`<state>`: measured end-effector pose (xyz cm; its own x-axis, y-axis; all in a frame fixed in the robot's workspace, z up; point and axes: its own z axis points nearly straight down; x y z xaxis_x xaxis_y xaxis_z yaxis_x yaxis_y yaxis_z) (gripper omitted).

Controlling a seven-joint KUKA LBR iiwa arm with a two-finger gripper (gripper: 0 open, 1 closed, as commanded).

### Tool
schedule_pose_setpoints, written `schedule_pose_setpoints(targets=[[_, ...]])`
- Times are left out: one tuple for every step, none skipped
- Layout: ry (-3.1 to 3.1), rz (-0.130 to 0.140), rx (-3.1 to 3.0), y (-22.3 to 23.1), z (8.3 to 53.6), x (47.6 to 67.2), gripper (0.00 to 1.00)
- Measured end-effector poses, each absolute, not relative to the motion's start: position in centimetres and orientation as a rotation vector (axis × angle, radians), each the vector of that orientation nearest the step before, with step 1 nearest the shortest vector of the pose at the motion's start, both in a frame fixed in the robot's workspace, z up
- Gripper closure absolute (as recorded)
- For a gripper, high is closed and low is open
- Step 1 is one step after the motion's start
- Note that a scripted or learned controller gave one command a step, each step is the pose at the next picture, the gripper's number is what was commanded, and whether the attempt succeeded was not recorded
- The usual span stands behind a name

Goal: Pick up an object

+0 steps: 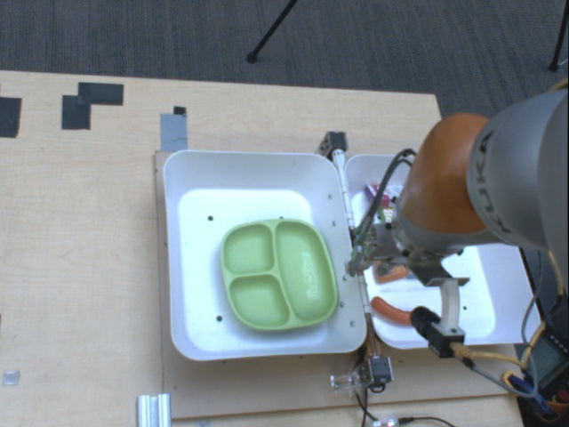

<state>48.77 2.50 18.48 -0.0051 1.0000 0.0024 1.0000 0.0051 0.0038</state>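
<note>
Two shallow white bins sit side by side on the light wooden bench [80, 238]. The left bin [191, 265] holds one thing: a pale green divided plate [278, 274] with three compartments, lying flat toward the bin's right half and near its front. The right bin [502, 283] is largely covered by the one arm [498, 181], whose grey body and orange band hang over its left and middle part, reaching in from the right.

In the right bin I count one orange-red sausage-shaped object [391, 310], lying on the floor near the front left corner, just beside the wall shared with the left bin. A second scrap of orange [392, 274] shows a little above it, under the arm's wrist; it may be a separate item or part of something hidden, and the view is too blocked to tell. A small pink and green object [385, 201] peeks out near the back of that bin, beside the arm's cables.

The gripper [366, 258] hangs low over the left edge of the right bin, close against the dividing wall. It is seen from above and mostly hidden by the wrist, so I cannot tell how far it is spread, nor whether anything is caught in it.
</note>
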Motion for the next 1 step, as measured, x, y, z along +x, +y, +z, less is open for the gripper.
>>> schedule_pose_setpoints(targets=[[2.227, 0.004, 2.216, 8.68, 18.41, 48.67, 1.00]])
